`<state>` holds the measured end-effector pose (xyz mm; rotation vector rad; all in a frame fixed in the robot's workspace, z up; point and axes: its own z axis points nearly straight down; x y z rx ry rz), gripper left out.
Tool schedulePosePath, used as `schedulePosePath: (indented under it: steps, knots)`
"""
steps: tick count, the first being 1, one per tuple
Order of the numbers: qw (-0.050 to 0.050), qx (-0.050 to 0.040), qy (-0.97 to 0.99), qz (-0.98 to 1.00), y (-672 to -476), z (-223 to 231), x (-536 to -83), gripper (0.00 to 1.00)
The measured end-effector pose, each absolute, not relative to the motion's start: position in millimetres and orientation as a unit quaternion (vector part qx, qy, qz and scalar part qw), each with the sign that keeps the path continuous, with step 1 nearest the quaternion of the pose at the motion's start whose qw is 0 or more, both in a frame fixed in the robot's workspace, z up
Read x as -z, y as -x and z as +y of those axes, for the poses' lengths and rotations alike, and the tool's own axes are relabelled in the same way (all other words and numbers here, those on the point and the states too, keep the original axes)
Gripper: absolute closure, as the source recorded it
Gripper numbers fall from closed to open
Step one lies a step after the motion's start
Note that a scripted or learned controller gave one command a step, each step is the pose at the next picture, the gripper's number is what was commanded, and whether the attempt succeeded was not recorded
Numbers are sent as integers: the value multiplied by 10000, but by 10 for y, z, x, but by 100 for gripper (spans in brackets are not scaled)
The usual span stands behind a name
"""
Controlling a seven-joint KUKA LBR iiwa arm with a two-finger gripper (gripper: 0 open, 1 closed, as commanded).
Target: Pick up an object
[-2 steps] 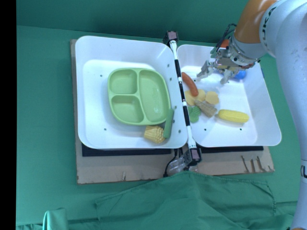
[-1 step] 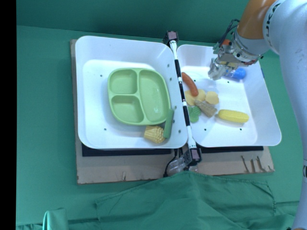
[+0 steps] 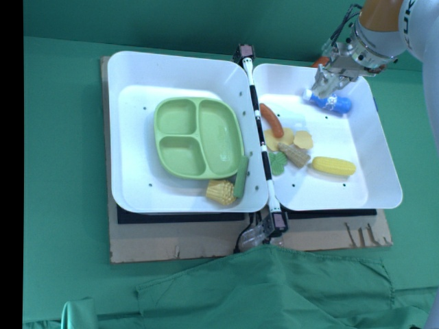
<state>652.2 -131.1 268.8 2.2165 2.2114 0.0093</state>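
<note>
1. Bottle (image 3: 332, 102), blue with a white cap, lies on its side at about one o'clock in the right bin (image 3: 384, 184).
2. The gripper (image 3: 328, 85) sits directly over the bottle's capped end, seemingly lined up for a grasp; whether it is closed on anything cannot be told.
3. The arm (image 3: 384, 9) slants down from the two o'clock corner, orange band uppermost.
4. A sausage (image 3: 271, 119) and corn cob (image 3: 333, 165) lie towards seven o'clock, apart from it.

Green cloth (image 3: 62, 149) over bench, cardboard (image 3: 171, 242) beneath, probably.
</note>
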Motion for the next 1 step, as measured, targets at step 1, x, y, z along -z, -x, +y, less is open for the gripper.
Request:
schedulePosePath:
  steps: [1]
  knots:
    - [62, -36, -7080, 7061, -6504, -1339, -3368, 100]
